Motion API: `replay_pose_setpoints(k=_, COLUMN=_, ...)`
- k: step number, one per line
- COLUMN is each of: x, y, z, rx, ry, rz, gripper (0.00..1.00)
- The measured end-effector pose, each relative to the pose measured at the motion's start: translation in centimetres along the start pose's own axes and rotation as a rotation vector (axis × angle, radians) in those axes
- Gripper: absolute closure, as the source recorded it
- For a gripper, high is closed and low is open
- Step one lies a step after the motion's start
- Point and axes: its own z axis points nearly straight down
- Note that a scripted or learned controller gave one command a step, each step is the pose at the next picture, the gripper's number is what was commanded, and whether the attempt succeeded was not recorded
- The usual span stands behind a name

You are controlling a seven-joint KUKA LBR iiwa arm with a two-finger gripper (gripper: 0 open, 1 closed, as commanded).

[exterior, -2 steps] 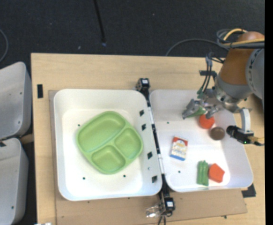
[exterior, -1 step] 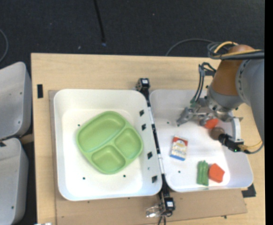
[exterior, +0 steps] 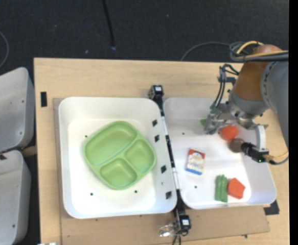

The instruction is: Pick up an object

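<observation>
The end effector [exterior: 221, 122] hangs low in the right white bin [exterior: 189, 188], touching a round orange-red object [exterior: 230, 132]; its grip state cannot be told. Nearby lie a small printed carton [exterior: 195, 162], a green stick-shaped item [exterior: 220, 188] and an orange block [exterior: 236, 188]. The left white bin [exterior: 72, 198] holds a green divided plastic plate [exterior: 119, 154].

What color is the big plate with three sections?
Light green. The plate shows in the camera view, in the left bin.

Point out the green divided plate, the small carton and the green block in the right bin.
green divided plate [exterior: 119, 154]: camera view, the ridge where its compartments meet.
small carton [exterior: 195, 162]: camera view, middle of its printed face.
green block [exterior: 221, 188]: camera view, middle of its top side.
</observation>
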Motion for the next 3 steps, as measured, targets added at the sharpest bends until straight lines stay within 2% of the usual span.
replay_pose_setpoints(k=1, x=-0.5, y=0.6, z=-6.4, rx=-0.003, ry=0.000, rz=-0.004, gripper=1.00)
replay_pose_setpoints(k=2, x=-0.7, y=0.7, z=-9.8, rx=0.000, ry=0.001, rz=-0.007, gripper=1.00)
replay_pose_setpoints(k=3, x=5.0, y=-1.0, z=-10.1, rx=0.004, ry=0.004, rz=-0.011, gripper=1.00)
